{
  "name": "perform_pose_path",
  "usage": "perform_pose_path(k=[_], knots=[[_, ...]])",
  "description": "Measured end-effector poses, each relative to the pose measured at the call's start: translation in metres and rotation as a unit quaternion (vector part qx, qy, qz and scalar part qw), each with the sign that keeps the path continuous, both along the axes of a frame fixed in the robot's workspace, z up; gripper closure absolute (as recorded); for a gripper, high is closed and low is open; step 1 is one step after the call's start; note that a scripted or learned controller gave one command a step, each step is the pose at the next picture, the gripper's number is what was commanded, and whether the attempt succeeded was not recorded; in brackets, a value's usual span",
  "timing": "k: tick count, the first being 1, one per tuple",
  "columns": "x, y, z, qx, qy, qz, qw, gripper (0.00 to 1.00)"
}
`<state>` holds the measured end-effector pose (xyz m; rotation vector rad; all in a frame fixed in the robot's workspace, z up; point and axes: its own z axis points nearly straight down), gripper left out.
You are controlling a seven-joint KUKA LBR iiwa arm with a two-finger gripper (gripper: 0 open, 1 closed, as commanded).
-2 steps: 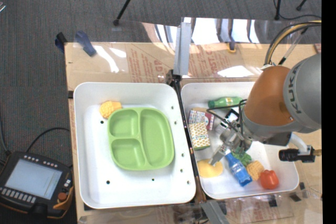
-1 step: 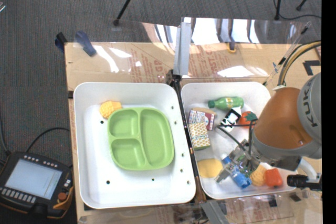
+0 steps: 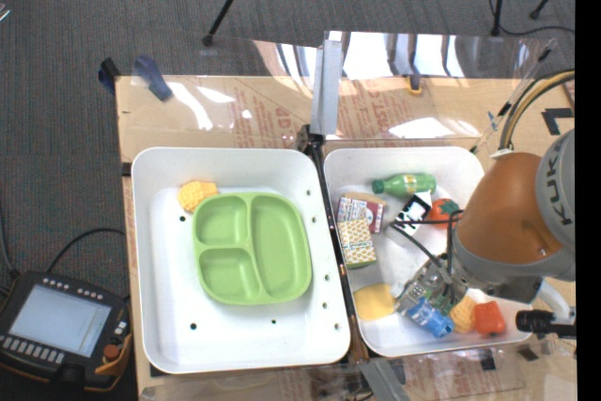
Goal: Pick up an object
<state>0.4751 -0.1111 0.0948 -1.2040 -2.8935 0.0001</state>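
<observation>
Grey carpet surrounds a cardboard-topped bench with two white bins; the left bin (image 3: 150, 202) holds a green divided plate (image 3: 252, 247) and a small yellow toy (image 3: 195, 193). The arm's gripper (image 3: 424, 286) hangs low over the near part of the right bin (image 3: 474, 161); whether it is open or closed cannot be told. A blue object (image 3: 432, 319) lies just near-side of it, a yellow block (image 3: 375, 301) just left.

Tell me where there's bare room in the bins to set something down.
Left bin: bare white floor around the green plate, widest along its near edge. Right bin: crowded near the gripper; small gap between green bottle and far wall.
</observation>
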Motion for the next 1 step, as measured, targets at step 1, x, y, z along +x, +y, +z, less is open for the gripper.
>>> perform_pose_path(k=[1], knots=[[0.0, 0.0239, -0.0087, -0.0006, -0.001, -0.05, 0.9987, 1.0]])
